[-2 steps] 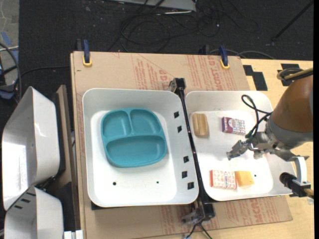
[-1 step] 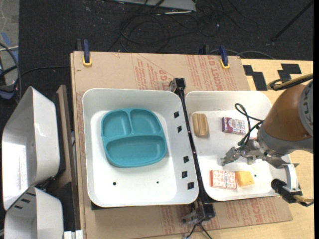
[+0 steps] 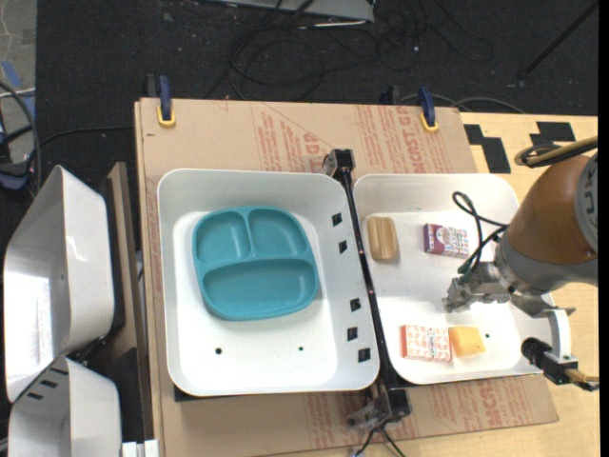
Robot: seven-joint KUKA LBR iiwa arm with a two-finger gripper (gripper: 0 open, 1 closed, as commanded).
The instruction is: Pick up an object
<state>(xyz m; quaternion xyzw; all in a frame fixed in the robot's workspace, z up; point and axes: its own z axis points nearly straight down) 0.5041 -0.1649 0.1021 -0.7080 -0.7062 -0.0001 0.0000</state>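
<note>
Four small items share the right bin (image 3: pixel 419 190). We cannot tell the gripper (image 3: pixel 463 294) spread; nothing visibly held. Just near-side: yellow block (image 3: pixel 466 342), probably soft, light; take its flat sides. Leftward: red-white carton (image 3: pixel 424 343). Farther: purple carton (image 3: pixel 445 240), tan block (image 3: pixel 383 238).

teal divided plate (image 3: pixel 255 262) in left bin (image 3: pixel 181 350) | orange clamps (image 3: pixel 166 112) on board edge

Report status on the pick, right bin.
Gripper low over right bin, nothing seen held. Yellow block and red-white packet just below it, purple carton and tan bar beyond. Nothing blocking.
</note>
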